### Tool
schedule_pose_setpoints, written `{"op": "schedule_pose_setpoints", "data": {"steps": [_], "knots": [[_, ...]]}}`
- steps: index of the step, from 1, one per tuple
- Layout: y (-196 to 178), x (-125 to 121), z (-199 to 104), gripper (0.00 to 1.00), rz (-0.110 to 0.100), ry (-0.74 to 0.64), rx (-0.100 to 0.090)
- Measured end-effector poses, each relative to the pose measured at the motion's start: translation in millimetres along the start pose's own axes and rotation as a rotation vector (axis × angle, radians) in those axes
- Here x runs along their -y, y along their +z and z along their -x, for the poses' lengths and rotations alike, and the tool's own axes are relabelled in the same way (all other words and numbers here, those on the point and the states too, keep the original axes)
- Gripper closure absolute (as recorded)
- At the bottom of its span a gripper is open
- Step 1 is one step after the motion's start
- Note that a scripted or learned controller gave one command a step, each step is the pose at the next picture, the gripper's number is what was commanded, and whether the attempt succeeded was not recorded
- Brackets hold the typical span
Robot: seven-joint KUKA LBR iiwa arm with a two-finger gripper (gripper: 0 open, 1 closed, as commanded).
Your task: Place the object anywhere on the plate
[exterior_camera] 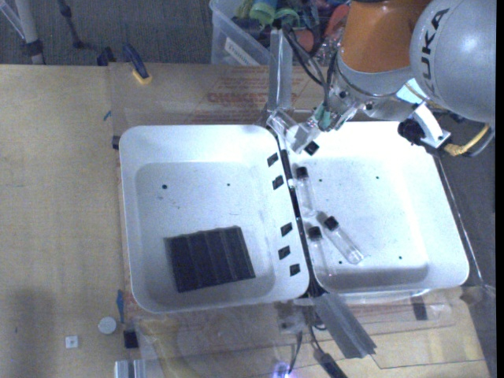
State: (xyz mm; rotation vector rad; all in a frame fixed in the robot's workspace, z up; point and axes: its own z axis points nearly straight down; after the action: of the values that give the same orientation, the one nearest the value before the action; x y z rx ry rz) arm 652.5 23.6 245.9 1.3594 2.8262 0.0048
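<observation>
I see the gripper (309, 138) up and right of the dark plate (211, 258); I cannot tell its state. The clear object (343, 244) lies right of the plate in the other bin (409, 211), below the gripper, its long axis diagonal.

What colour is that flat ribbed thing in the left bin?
Black, with ridges; the ribbed plate shows clearly in the camera view.

Smooth, glossy white plastic for both bins (134, 164); matt, ribbed black on the plate (209, 258); pale, dull wood on the counter (55, 211); satin grey metal on the arm (465, 46).
</observation>
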Motion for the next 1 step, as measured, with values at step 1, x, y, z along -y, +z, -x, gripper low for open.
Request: {"op": "schedule_pose_setpoints", "data": {"steps": [1], "knots": [[-51.2,-93.9,-155.5,1.0,-0.001,0.088,-0.002]]}}
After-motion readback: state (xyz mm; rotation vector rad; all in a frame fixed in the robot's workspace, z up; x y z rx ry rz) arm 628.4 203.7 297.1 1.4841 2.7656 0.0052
